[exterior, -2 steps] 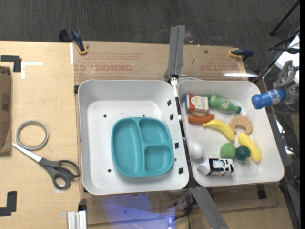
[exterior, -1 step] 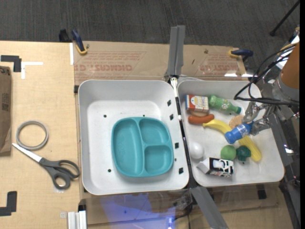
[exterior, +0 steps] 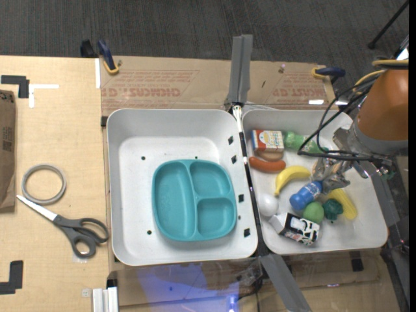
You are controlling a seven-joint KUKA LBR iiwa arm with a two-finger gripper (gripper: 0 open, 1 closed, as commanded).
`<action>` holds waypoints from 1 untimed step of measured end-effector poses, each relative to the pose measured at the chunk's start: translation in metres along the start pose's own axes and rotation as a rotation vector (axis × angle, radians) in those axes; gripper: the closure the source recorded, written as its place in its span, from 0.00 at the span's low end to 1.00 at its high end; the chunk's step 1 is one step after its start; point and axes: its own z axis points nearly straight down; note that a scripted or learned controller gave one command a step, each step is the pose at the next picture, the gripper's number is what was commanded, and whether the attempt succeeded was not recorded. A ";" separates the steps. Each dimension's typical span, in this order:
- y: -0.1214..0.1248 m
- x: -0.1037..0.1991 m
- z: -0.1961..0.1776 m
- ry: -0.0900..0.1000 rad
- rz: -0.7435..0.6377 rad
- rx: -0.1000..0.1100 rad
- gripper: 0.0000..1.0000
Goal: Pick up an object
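My gripper [exterior: 333, 176] hangs low over the right bin [exterior: 364, 239], reaching in from the right below the arm's orange band. Just under and beside it lie a blue bottle [exterior: 304, 195], a green ball [exterior: 314, 212], a teal toy [exterior: 333, 208] and a yellow piece [exterior: 346, 203]. To its left are a yellow banana [exterior: 290, 176] and a red sausage [exterior: 267, 164]. I see nothing lifted from the bin.
The right bin also holds a small juice carton [exterior: 268, 139], a green packet [exterior: 298, 140], a white egg [exterior: 267, 205] and a black-and-white box [exterior: 300, 229]. A teal divided plate [exterior: 194, 200] lies in the left bin [exterior: 130, 148]. Scissors [exterior: 71, 228] and a tape ring [exterior: 43, 183] lie on the bench.
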 end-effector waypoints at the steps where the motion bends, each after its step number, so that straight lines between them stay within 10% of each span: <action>1: 0.000 0.000 0.000 0.000 -0.001 0.000 0.00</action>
